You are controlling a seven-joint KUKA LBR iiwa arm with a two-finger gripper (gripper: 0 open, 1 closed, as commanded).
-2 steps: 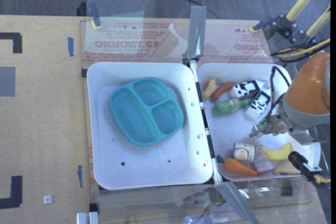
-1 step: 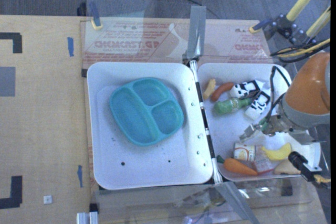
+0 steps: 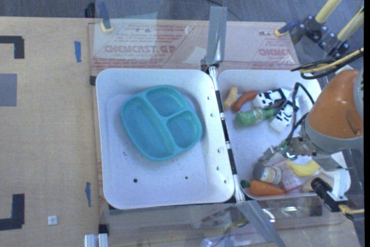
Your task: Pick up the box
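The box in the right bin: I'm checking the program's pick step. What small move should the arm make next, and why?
Probably a short descent, shifted slightly toward the bin's near edge. The gripper is above the clutter in the right bin. A flat pinkish pack, likely the box, lies just beyond it, with a banana against it and a carrot beside it.
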